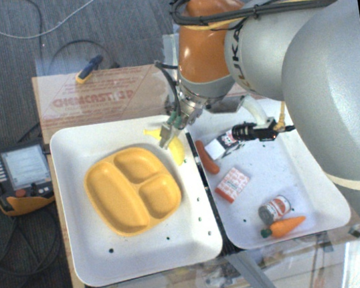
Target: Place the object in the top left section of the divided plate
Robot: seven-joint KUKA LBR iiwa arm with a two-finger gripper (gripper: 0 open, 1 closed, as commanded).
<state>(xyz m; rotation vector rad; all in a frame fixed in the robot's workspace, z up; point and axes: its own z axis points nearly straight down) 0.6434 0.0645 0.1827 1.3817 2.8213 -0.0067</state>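
Observation:
The yellow divided plate [119,210] lies in the left bin [89,256], with one large section and two smaller ones, all bare. A yellow object [178,151] lies at the plate's upper right edge, near the wall between the bins; another yellow bit [152,134] sticks out to the left of the gripper. My gripper [167,138] comes down right over the middle of this yellow object and hides it there. The view does not show whether the object is gripped.
The right bin [307,174] holds a red sausage-like piece [206,158], a white and black item [229,141], a red and white packet [232,184], a small can [276,209] and a carrot [288,226]. The arm's orange band [207,34] looms above the bins' far edge.

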